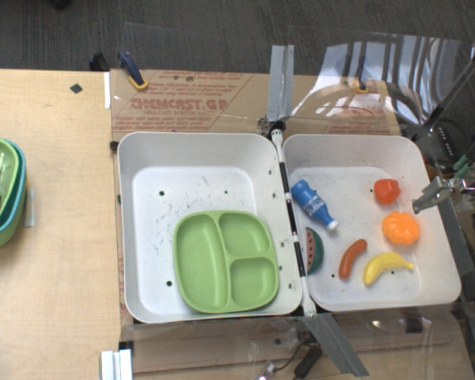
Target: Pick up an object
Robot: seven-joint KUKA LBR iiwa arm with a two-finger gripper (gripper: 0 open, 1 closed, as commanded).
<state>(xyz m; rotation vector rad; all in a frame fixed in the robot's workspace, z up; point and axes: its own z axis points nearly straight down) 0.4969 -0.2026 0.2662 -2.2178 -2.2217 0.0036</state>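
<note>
Smooth white plastic is seen in both bins (142, 212), the left one scuffed with dark specks, matt green plastic in the divided plate (226, 261), pale wood grain across the bench (47, 291), and printed brown cardboard (182, 101) behind.

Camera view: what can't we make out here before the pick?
- Gripper: small at the right bin's rim, near the orange; too small to tell open or shut.
- Watermelon slice: partly tucked against the wall between the bins.
- Stacked green trays: cut off by the left edge.
- Bottle: label too small to read.
- Arm: mostly beyond the right edge.
</note>
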